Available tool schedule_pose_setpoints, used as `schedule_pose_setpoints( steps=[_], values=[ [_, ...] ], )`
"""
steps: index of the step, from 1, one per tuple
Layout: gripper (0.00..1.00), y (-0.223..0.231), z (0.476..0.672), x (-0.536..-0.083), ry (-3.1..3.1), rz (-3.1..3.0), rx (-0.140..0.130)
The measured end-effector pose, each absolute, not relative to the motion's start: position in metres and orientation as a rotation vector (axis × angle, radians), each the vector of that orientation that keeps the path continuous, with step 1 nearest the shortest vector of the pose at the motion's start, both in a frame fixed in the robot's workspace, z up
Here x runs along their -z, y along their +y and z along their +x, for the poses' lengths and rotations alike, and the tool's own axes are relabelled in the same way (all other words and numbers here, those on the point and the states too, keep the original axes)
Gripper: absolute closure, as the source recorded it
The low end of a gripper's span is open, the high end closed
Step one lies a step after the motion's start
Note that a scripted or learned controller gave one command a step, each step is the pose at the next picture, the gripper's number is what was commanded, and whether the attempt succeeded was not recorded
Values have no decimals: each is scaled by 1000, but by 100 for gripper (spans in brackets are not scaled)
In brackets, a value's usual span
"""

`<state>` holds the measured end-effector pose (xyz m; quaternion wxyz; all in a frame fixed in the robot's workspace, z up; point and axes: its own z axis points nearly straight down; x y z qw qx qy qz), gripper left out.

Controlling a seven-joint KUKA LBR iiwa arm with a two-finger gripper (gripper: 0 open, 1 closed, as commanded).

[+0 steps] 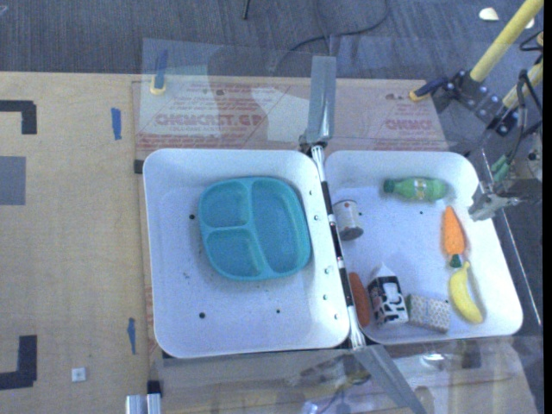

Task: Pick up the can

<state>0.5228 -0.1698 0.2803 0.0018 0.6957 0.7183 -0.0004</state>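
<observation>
Can (348,219) lies by the right bin's (429,164) left wall; pincer (492,198), grip unreadable, sits at the right rim — approach from above, clear of the wall.

You see a teal plate (255,228) in a white bin (172,317), a silver can (348,219), a green bottle (417,188), an orange carrot (453,232), a yellow banana (466,294) and a black-and-white carton (387,298).

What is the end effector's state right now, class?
End effector: at the right bin's far right rim, away from the can; open or closed cannot be told.
</observation>
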Motion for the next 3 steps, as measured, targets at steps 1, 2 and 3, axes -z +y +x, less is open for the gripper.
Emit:
schedule_pose_setpoints(
  steps=[1, 2, 3],
  values=[
    [100, -225, 532, -372, 2622, 1722, 0],
    [100, -223, 551, -395, 2957, 1037, 0],
    [100, -223, 547, -436, 3057, 683, 1]
  ],
)
